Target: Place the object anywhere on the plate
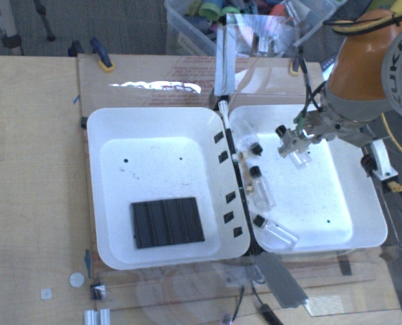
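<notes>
arm (363, 59): reaches in from the right, wrist over the back of the right bin (343, 208).
gripper (297, 149): low over the right bin's floor; something clear and pale sits at its tip, but whether that is the fingers or a held item cannot be told, nor how far the hand is open.
objects: clear plastic bottles with dark caps lie along the right bin's left wall, one (260, 187) mid-way, another (277, 231) at the front corner; both well apart from the gripper.
plate (168, 221): dark ribbed slab, flat in the front of the left bin (106, 181).
step in hand (judged): securing an item before the carry.
advice: confirm the grip first, lift clear of the divider between bins, then lower over the plate's middle.
</notes>
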`<action>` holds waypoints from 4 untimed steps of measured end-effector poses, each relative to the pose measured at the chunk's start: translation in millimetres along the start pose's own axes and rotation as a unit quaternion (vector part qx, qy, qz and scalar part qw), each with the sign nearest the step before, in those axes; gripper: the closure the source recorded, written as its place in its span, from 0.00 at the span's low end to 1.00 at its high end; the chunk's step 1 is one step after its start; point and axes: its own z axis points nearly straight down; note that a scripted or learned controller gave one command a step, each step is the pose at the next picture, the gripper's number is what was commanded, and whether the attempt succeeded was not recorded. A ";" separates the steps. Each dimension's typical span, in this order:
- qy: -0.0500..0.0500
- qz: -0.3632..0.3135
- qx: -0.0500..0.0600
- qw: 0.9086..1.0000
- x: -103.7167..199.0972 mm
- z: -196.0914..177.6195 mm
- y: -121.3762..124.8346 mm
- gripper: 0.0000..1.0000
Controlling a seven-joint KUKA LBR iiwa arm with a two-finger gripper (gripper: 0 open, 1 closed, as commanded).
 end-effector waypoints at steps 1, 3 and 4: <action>0.000 0.023 0.000 1.000 68.4 -80.7 -26.5 1.00; 0.000 0.190 0.004 0.982 174.3 -74.2 -31.5 1.00; 0.000 0.107 0.000 0.994 246.7 -115.0 -27.0 1.00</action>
